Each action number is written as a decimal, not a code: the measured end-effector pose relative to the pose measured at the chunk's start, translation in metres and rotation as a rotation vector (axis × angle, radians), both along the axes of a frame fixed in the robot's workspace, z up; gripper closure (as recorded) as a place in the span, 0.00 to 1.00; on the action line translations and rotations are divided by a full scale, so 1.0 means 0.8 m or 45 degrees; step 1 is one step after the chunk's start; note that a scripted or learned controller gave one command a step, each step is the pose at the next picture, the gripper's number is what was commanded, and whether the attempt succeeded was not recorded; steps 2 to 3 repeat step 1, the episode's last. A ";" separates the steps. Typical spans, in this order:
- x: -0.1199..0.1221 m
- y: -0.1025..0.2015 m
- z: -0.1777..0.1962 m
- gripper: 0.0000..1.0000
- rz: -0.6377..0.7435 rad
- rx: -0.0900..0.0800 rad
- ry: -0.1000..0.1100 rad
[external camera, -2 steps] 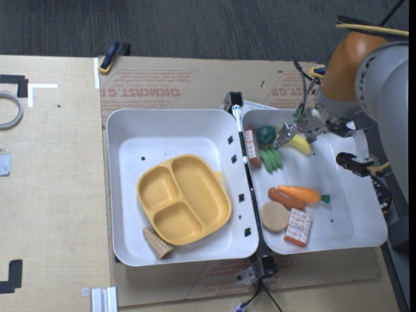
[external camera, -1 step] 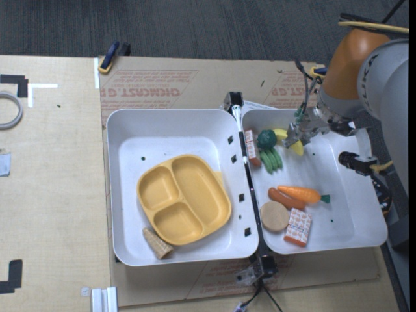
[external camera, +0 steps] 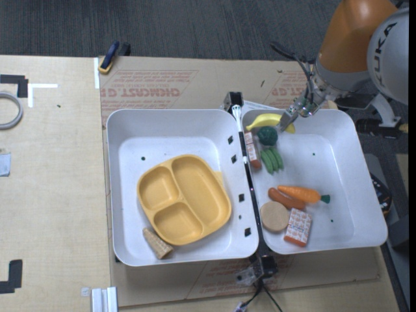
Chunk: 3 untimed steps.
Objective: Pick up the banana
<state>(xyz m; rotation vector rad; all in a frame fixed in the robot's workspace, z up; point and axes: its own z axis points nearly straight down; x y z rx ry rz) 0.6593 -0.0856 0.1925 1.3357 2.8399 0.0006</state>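
Observation:
The yellow banana lies at the far left corner of the right bin, curved along the back wall. My gripper comes down from the upper right and sits right over the banana's right end, where a bit of yellow peeks out below it. The gripper's tip hides whether it is touching the fruit. The banana rests low in the bin, not lifted.
Close to the banana are a dark green round vegetable, green beans and a small red box. Nearer the front lie a carrot, a round biscuit and a packet. The left bin holds a yellow divided plate and a bread wedge.

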 end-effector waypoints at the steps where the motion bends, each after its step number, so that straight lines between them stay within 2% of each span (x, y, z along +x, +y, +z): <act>1: -0.037 0.036 0.001 1.00 -0.231 -0.016 0.001; 3: -0.037 0.036 0.001 1.00 -0.231 -0.016 0.001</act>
